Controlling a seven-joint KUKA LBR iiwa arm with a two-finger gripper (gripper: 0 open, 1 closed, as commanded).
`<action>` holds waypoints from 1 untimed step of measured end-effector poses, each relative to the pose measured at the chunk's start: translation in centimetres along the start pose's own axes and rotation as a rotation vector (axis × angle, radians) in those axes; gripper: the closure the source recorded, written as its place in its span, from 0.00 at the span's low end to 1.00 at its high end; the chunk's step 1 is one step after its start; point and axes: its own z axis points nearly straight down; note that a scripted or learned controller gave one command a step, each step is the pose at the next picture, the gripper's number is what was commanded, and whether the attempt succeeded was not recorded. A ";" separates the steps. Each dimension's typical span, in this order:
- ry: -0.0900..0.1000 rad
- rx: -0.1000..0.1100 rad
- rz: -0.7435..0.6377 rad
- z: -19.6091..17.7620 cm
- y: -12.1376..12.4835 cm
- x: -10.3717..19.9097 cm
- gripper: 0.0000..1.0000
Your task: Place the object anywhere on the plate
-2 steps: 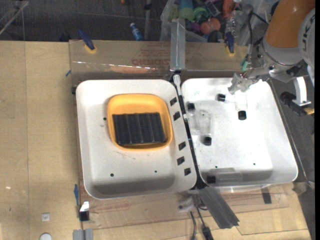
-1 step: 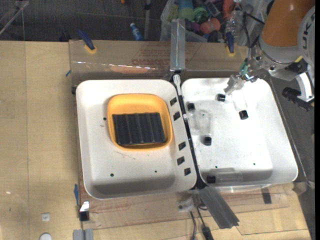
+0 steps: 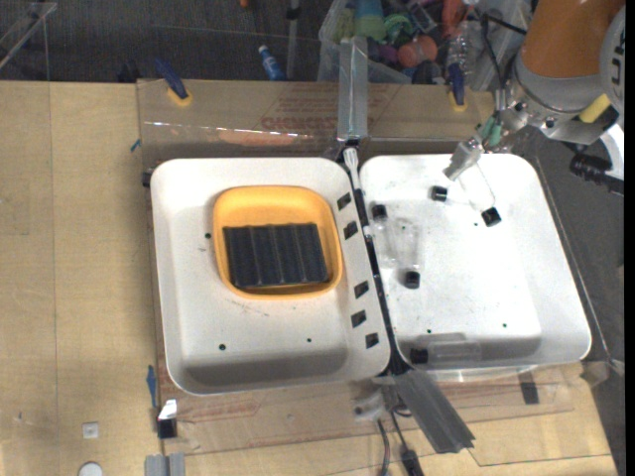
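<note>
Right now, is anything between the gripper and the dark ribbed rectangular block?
Only the bins' adjoining raised rims. The gripper hangs over the right white bin; the dark ribbed rectangular block lies on the yellow plate in the left white bin.

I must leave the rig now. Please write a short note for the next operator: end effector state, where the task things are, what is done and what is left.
End effector: above the far edge of the right bin, nothing visible between its parts; open or shut cannot be told.
Plate: orange, in the left bin, with a dark ribbed object lying on it.
Done: judging from this, the object is on the plate.
Left: probably nothing; confirm the placement.
</note>
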 end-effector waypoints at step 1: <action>0.000 0.001 -0.049 -2.2 -0.2 -0.3 1.00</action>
